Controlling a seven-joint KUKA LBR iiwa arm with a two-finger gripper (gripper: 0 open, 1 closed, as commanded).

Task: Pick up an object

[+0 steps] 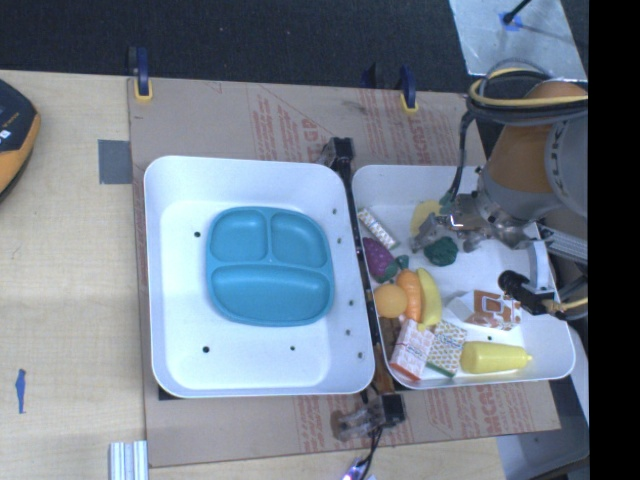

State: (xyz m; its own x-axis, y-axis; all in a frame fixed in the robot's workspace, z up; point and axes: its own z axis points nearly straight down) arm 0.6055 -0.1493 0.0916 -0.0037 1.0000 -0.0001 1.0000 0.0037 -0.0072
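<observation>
The pale wood-grain counter (pixel 70 298) carries a large sheet of brown cardboard printed with faint red lettering (pixel 250 118), which covers its middle and right part. Two blue-and-yellow clamps (pixel 140 73) and (pixel 406 88) grip the sheet's far edge. On the cardboard, two shallow white plastic bins sit side by side with their inner rims touching: the left bin (pixel 180 358) and the right bin (pixel 390 183). A grey square of tape (pixel 114 161) lies on the bare wood just beside the cardboard's left edge. At the far left edge rests a rounded yellow-and-black device (pixel 12 133), partly cut off. A small blue mark (pixel 20 390) shows near the counter's front left.
</observation>
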